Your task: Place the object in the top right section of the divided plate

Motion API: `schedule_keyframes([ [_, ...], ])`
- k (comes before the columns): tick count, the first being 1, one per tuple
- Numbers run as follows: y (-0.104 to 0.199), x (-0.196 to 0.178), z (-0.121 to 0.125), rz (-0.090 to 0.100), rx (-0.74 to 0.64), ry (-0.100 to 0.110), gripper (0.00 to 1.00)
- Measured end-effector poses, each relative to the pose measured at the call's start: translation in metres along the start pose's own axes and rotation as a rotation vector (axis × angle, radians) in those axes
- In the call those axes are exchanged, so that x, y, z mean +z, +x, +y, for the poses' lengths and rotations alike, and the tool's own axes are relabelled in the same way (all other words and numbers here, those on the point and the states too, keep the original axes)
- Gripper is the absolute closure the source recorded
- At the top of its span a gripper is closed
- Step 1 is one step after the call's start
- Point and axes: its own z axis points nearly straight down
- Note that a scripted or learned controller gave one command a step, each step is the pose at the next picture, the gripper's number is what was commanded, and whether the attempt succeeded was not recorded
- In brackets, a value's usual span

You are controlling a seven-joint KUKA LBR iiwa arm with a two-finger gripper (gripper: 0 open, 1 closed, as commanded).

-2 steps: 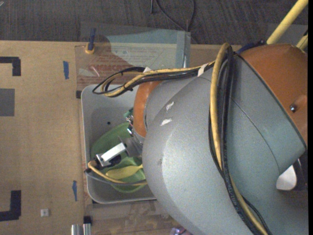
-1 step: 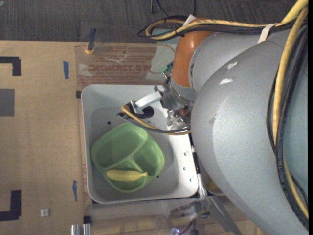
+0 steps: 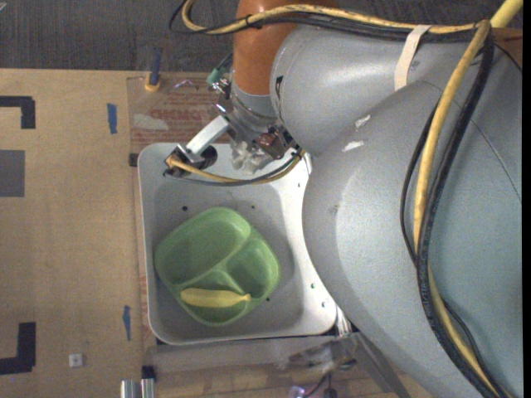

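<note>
Green plastic, three-sectioned, the divided plate [image 3: 217, 262] sits in the white bin [image 3: 286, 196] on the table [image 3: 66, 222], toward the bin's lower part in the camera view. The object, a yellow banana [image 3: 215, 298], lies in the plate's lowest section as this view shows it, resting along the curved outer wall. Its long axis runs roughly left to right across the picture, one tip toward the left rim and the other, slightly raised, toward the right, with a gentle bow.

The pincer [image 3: 249, 152] hangs at the end of the grey arm [image 3: 348, 98], over the bin's upper edge and well apart from the plate. Nothing is seen between its parts, and whether it is open or closed cannot be told from this angle, since the wrist and a looped yellow cable [image 3: 195, 171] crowd it.

As a judgement, the banana already rests inside a section, so the task is either at its close or needs checking, because which section counts as top right is unclear from this slanted view. If it is the wrong one, the next move calls for a descent aligned across the banana's length.
</note>
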Motion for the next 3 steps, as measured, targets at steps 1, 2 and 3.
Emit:
schedule_keyframes([
  [1, -0.022, 0.097, -0.023, 0.019, 0.255, -0.003, 1.0],
  [2, -0.133, 0.034, 0.037, -0.002, 0.107, 0.003, 1.0],
  [3, -0.132, 0.034, 0.037, -0.002, 0.106, 0.003, 0.0],
])
